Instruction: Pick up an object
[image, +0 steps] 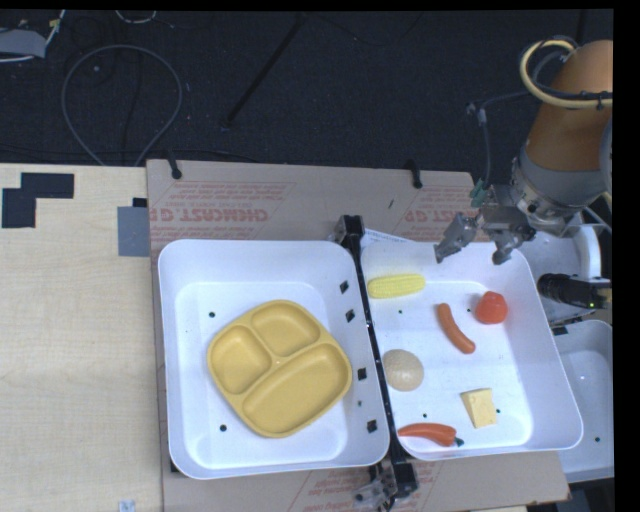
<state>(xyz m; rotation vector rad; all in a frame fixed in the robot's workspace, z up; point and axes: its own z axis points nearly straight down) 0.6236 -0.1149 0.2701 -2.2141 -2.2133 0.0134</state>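
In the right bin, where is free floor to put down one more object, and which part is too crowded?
In the right bin, bare floor lies between the tomato and the cheese cube, and in the far right corner beneath the gripper. The left half is crowded: corn, sausage, beige ball and chili pepper. The left bin has narrow margins around the yellow plate.
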